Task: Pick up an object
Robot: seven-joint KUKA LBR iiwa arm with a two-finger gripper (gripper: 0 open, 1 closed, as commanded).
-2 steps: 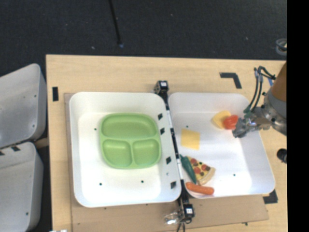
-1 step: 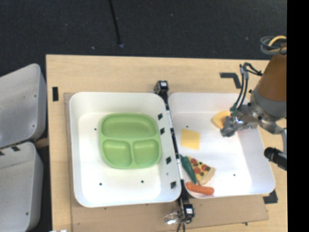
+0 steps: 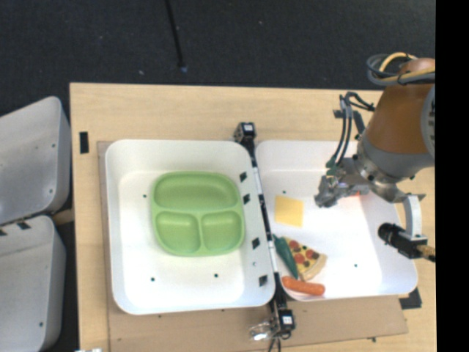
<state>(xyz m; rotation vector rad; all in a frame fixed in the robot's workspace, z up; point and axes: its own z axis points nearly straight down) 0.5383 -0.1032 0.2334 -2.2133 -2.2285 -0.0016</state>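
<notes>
The gripper [image 3: 327, 194] hangs over the right bin [image 3: 366, 273], just right of the yellow square [image 3: 289, 211] that lies flat on the bin floor near the divider [image 3: 256, 196] between the two bins. From this slanted view the fingertips are a dark blur, so whether the jaws stand wide or narrow I cannot tell; nothing shows between them.

The yellow square is the nearest thing to take. It looks like a thin toy cheese slice: light, probably stiff plastic or foam, and smooth. Lying flat, it offers almost no height for fingers to close on, so a hold would likely have to pinch across two opposite edges, and the fingertips may skid off it.

Below the yellow square, toward the bin's near corner, sit a pizza slice [image 3: 306, 259], a green piece [image 3: 284, 254] leaning along the divider, and an orange carrot-like piece [image 3: 305, 287] at the bin's lower rim. These are chunkier and would give the fingers more to close around, the carrot across its narrow width. They crowd one another, though.

Left of the divider, a green sectioned plate [image 3: 197, 213] rests in the left bin [image 3: 132, 270].
</notes>
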